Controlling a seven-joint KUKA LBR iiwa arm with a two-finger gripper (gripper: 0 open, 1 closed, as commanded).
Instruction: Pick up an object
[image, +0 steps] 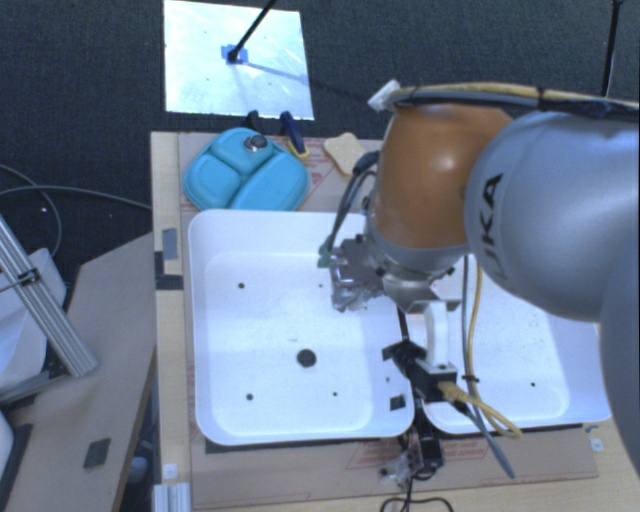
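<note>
white plastic forms the left bin (230, 400), and everything here sits relative to it. a small dark round object (306, 357) lies on its floor, a little below the middle. the gripper (352, 285) hangs over the bin's upper right part, up and right of that object and apart from it; whether it is released or clenched, i cannot tell. a blue divided tray (245, 172) rests just beyond the bin's far rim.

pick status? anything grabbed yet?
Done: the arm is over the bins, gripper low over the left bin. In hand: nothing visible; whether its fingers are closed is unclear. Left: the grasp and lift. A small dark disc lies loose on the left bin floor.
</note>
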